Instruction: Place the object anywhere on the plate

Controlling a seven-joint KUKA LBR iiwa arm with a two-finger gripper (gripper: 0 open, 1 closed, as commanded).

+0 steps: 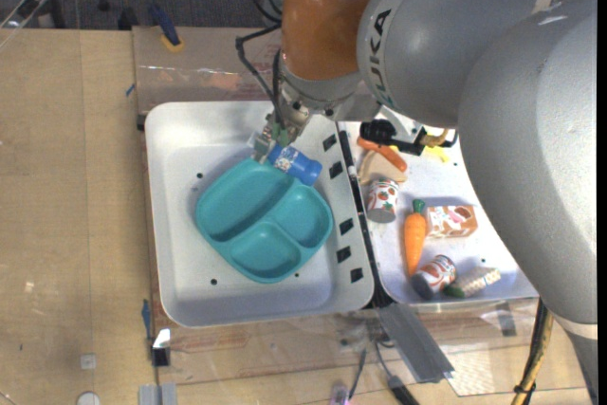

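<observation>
End effector [278, 142] at frame centre looks clamped on blue object [297, 166], hovering over teal plate's [261, 228] upper rim. Placing step, I'd say; next: lower a bit & let go.

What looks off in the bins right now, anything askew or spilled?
Nothing spilled. The teal plate sits skewed in the left bin. A small blue object sits at the plate's upper rim, just under the gripper, barely on it.

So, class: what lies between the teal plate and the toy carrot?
In the camera view, the two bins' adjoining white walls, marked with black squares, lie between the teal plate and the toy carrot, plus a small can by the carrot.
</observation>
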